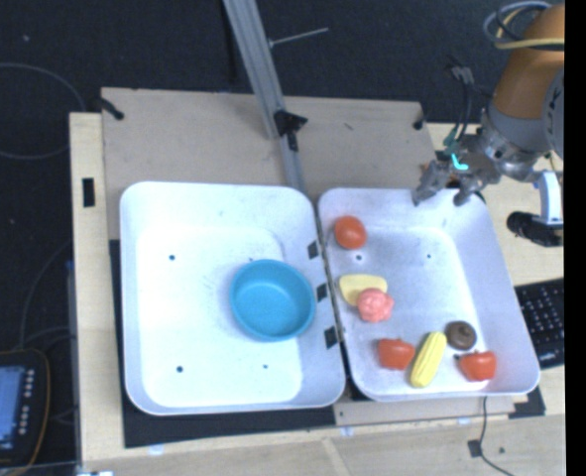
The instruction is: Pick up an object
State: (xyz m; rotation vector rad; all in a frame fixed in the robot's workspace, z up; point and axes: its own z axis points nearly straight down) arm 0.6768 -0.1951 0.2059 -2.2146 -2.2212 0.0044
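My gripper (441, 192) hangs above the far right corner of the right bin (491, 256), its two dark fingers spread apart with nothing between them. In that bin lie an orange-red ball (349, 232), a pale yellow piece (360, 288), a pink lump (375, 306), a red piece (396, 353), a yellow corn cob (428, 358), a brown round piece (460, 335) and another red piece (478, 365). All of them sit well below and left of the gripper.
A blue bowl (272, 299) sits in the left bin (154, 266). A slanted metal pole (258, 62) rises behind the bins. A keyboard (542, 320) lies at the right, a small screen (5, 405) at the lower left.
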